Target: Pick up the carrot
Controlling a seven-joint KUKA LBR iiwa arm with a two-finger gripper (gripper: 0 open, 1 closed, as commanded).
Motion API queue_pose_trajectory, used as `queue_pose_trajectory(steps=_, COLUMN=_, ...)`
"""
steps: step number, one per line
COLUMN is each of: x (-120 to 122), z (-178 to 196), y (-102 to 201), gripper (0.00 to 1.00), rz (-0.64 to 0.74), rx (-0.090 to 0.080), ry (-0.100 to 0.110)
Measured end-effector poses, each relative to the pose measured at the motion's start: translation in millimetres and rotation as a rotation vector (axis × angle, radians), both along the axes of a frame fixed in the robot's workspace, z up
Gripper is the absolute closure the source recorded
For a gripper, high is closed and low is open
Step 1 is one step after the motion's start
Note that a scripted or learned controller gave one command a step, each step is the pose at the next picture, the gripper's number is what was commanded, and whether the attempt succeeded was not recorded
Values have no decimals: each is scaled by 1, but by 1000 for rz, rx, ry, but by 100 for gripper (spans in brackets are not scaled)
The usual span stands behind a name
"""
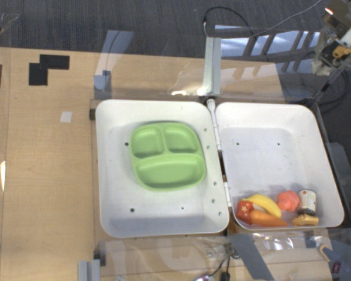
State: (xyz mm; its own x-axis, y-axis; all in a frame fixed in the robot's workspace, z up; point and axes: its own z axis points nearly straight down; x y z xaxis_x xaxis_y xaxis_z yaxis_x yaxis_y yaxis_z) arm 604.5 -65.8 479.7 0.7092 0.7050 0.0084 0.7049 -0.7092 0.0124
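The carrot (pixel 268 219) is orange and lies flat along the front wall of the right bin (pixel 269 127), pointing right. A yellow banana (pixel 264 204) rests just behind it and touches it. A red fruit (pixel 244 209) sits at the carrot's left end. My gripper (pixel 339 34) is far off at the upper right corner of the view, beyond the bin's back right corner and well away from the carrot.
A round pinkish-red fruit (pixel 289 200), a small can (pixel 307 201) and a yellow-brown item (pixel 306 219) crowd the carrot's right side. The left bin (pixel 111 157) holds a green divided plate (pixel 167 156). A metal post (pixel 212 63) stands behind the bins.
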Motion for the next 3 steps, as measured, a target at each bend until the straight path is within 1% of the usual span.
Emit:
queue_pose_trajectory(steps=1, x=1, z=11, y=2, gripper=100, rz=10, rx=-1, ry=-3)
queue_pose_trajectory(steps=2, x=50, z=-45, y=98, gripper=100, rz=448, rx=0, ry=12)
queue_pose_trajectory(steps=3, x=64, z=-127, y=-34, gripper=100, rz=434, rx=-1, ry=16)
